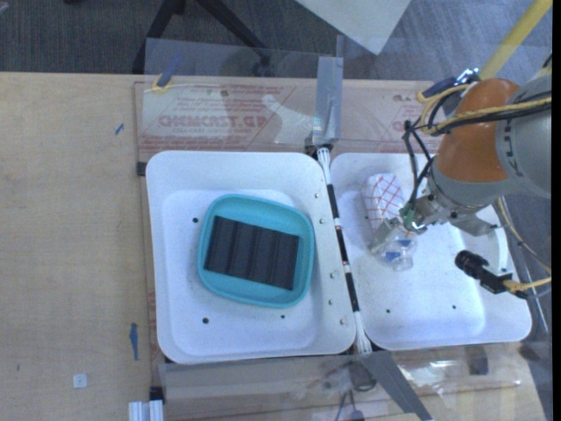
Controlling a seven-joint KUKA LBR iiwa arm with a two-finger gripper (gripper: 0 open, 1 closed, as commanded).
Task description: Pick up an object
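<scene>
Hovering over a blurry clear object [396,249], the claw [405,224]; grip state unreadable.

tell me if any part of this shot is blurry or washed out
Camera view: the teal tray in the left bin is sharp, with little shadow; the white bins look bright but keep their rims; the small items under the gripper in the right bin are soft and hard to make out.

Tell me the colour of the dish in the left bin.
Teal dish, dark inside; camera view.
</scene>
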